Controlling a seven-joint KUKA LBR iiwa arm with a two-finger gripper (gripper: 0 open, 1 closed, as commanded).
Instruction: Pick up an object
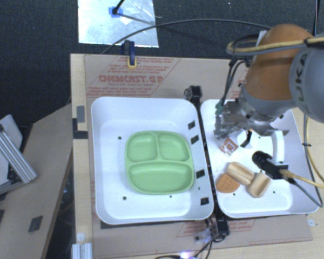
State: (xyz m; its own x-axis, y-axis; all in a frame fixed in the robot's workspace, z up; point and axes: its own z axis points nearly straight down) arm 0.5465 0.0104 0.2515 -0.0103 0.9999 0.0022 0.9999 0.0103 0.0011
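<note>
Two shallow white bins sit side by side on the bench, and the job plays out in the right bin [291,198]. The left bin [146,104] carries a green divided plate [160,162] lying flat in its middle, well apart from the arm's work.

The grey arm [275,63] reaches in from the right and bends down over the right bin, so that the gripper [225,127] hangs low at the bin's inner side, near the wall shared with the left bin. Whether the gripper is open or closed cannot be told from this angle, as the wrist body hides its working end. Nothing can be seen held in it.

The likeliest target is a small red-and-white packet [228,145], which lies on the bin floor just beside and below the gripper. It seems to lie loose on the floor, so the pick is judged not yet made.

Three other candidates lie nearer the bin's front: a tan bread roll [240,171], a second roll [260,184] just beside it, and a round brown biscuit [227,184] touching the first roll. They are crowded together, which probably makes the lone packet the cleaner choice.
</note>
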